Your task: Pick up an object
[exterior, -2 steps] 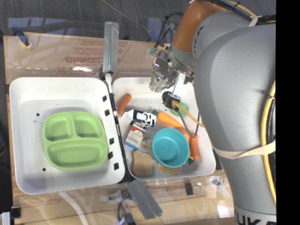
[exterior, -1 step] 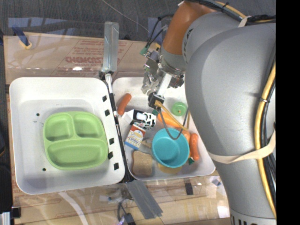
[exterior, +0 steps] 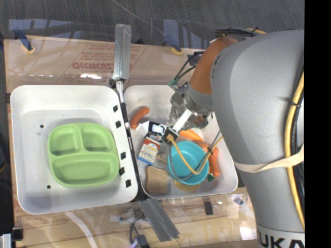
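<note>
My gripper (exterior: pixel 182 119) hangs over the middle of the right bin (exterior: pixel 155 94), its fingers hidden under the wrist. Below it lie a small milk carton (exterior: pixel 149 150), a blue bowl (exterior: pixel 189 162), a slice of bread (exterior: pixel 156 180), an orange carrot (exterior: pixel 214 161) and an orange piece (exterior: pixel 192 135) beside the bowl. A sausage (exterior: pixel 138 116) rests at the bin's left side, apart from the gripper. Nothing can be seen between the fingers.
The left bin (exterior: pixel 31 102) holds a green divided plate (exterior: pixel 81 154). A grey divider bar (exterior: pixel 122 50) runs between the bins. The arm's large grey body covers the right side of the view.
</note>
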`<state>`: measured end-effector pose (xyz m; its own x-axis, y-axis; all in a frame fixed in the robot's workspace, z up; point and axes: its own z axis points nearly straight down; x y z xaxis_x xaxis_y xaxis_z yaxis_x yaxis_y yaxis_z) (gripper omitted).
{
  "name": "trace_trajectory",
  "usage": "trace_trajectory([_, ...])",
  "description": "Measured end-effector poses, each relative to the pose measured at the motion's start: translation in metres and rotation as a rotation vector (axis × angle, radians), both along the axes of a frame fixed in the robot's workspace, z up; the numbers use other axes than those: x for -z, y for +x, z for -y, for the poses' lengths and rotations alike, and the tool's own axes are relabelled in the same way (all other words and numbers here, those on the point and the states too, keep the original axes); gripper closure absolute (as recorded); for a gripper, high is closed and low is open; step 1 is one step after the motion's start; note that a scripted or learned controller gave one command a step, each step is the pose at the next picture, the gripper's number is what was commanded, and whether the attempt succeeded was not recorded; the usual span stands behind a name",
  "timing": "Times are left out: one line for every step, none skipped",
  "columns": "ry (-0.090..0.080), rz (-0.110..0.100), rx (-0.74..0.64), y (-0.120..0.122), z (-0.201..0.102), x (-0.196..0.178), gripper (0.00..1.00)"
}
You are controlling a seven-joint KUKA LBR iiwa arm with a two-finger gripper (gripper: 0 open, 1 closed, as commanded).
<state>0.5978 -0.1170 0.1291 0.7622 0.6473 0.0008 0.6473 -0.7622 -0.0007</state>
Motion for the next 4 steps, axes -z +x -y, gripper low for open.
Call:
trace_trajectory([0.002, -0.004, 0.341, -0.018, -0.082, -0.063, 1.0])
trace_trajectory([0.002, -0.007, 0.122, -0.077, -0.056, -0.063, 1.0])
trace_trajectory([0.001, -0.005, 0.371, -0.035, -0.123, -0.093, 1.0])
trace_trajectory([-0.001, -0.009, 0.497, -0.104, -0.096, -0.071, 1.0])
